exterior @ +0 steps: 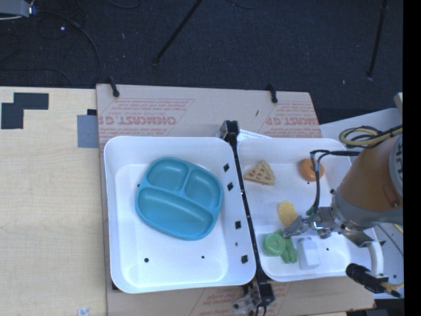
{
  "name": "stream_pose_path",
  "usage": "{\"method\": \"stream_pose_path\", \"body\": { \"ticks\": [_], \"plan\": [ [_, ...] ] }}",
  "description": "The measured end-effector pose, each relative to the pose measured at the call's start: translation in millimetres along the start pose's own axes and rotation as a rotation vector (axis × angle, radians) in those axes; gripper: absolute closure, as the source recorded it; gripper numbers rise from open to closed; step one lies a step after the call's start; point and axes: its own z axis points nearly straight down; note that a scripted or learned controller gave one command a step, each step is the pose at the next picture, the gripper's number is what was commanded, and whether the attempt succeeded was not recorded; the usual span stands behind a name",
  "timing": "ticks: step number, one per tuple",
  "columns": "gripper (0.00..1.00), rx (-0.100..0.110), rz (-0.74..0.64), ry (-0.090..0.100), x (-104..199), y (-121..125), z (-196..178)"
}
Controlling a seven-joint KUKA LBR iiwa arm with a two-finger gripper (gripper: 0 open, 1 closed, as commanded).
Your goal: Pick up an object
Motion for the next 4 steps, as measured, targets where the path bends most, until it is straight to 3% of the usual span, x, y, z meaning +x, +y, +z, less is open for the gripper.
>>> {"method": "stream_pose_path", "body": {
  "ticks": [1,4],
  "plan": [
    [1.00,0.001,0.003,-0.002,-1,0,-10],
    [1.00,-0.004,-0.003,-0.003,-13,-11,-180]
  ]
}}
